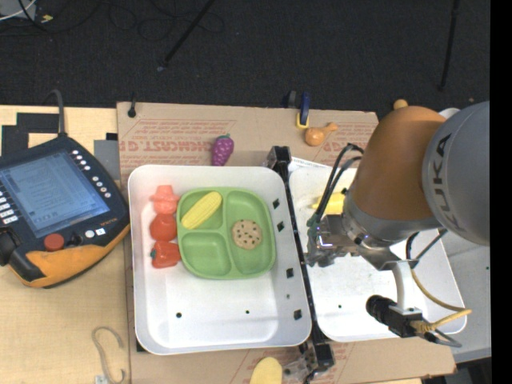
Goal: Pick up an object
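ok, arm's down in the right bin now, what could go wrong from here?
1. The arm's bulk hides most of the right white bin, so the grasp can't be checked.
2. The yellow object sits half under the wrist and may get pushed, not picked.
3. The wrist hangs close to the centre divider; it could clip.

The gripper (324, 245) hangs low over the right bin (352, 310), close to its left wall, with the grey arm (448, 174) and its orange band (400, 166) rising behind it to the right. A yellow object (332, 204) lies just behind the gripper. To its left, in the left bin (216, 318), sits a green divided tray (220, 254) — it bears a yellow corn cob (200, 209) and a cookie (247, 234). Red toy pieces (163, 230) lie beyond the tray, farther left.
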`<state>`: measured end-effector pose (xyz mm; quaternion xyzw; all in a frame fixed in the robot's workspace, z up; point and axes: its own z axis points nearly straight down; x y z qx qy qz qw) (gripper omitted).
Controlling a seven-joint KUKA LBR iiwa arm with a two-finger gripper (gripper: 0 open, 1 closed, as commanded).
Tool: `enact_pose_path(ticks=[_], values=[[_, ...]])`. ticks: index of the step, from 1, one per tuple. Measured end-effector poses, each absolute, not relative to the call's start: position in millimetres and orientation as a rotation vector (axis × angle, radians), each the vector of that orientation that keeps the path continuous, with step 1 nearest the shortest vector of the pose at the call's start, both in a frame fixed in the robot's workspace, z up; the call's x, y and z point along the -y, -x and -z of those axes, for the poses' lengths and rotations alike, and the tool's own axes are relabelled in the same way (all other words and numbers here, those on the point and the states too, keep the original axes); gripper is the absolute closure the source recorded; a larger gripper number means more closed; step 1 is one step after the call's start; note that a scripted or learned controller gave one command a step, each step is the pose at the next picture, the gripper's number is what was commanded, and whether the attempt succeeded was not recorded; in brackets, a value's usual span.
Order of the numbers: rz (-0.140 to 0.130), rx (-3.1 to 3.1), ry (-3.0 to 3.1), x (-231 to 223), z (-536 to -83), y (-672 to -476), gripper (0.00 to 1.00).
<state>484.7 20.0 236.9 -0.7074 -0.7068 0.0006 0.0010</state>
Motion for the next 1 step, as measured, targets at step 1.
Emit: enact_pose_path(ticks=[1], values=[[-0.002, 2.218, 2.222, -20.0, -236.8, -484.7, 1.0]])
